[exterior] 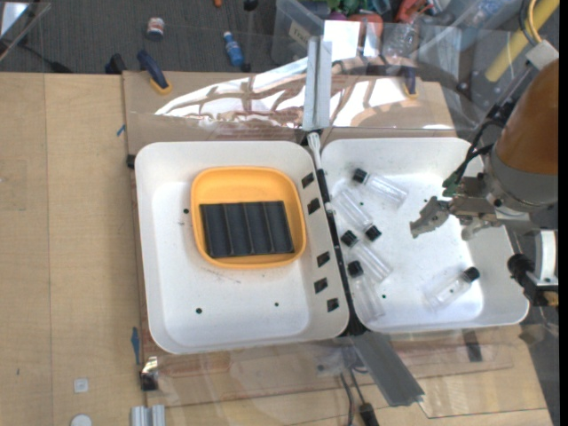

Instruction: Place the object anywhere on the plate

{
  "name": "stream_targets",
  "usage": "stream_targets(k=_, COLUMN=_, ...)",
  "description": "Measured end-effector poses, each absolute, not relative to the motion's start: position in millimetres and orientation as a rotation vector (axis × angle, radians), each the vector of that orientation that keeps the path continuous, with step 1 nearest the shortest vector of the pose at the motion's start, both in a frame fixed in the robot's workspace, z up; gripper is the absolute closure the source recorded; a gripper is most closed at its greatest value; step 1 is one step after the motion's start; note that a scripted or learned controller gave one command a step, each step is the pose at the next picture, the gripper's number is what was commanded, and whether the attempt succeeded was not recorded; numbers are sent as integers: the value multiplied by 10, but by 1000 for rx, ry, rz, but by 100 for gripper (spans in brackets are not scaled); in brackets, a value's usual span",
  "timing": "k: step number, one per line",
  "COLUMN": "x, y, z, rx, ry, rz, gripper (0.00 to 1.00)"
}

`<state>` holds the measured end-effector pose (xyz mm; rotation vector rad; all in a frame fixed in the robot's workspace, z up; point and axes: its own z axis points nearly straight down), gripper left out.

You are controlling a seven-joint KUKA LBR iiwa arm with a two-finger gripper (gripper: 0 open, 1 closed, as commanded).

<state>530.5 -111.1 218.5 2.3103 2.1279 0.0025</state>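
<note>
The hand (432, 220) hangs over the middle of the right bin (497, 313), its grey fingers (424, 223) reaching toward the bin's inner side; nothing lies between them, but whether they are apart or together I cannot tell from this angle.

Around it on the bin floor lie several clear vials with black caps. The nearest to the table's front right corner is one vial (451, 285), see-through with a small black cap at its upper right end; its long axis runs slantwise, from lower left up to upper right. Another vial (377, 185) lies toward the back of the bin, its black cap at the upper left, its body slanting down to the right. More vials (359, 224) lie close together along the bin's left wall, roughly parallel and slanted, caps dark against the white.

In the left bin (169, 318) sits the plate (248, 183), orange-yellow with rounded corners, carrying a dark ribbed insert (247, 229) of four parallel bars. The plate rests toward the bin's back half, well apart from all the vials.
</note>
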Motion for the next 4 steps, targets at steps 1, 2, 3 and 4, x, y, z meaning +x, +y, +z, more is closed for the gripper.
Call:
stream_targets(k=1, x=6101, y=-2042, z=2217, rx=1879, ry=2509, rz=2, gripper=0)
stream_targets(k=2, x=6116, y=-2047, z=2337, rx=1873, ry=2504, rz=4, gripper=100)
stream_targets(k=3, x=6115, y=-2045, z=2334, rx=1873, ry=2504, rz=4, gripper=0)
stream_targets(k=4, x=6128, y=-2055, z=2454, rx=1868, ry=2498, rz=7, gripper=100)
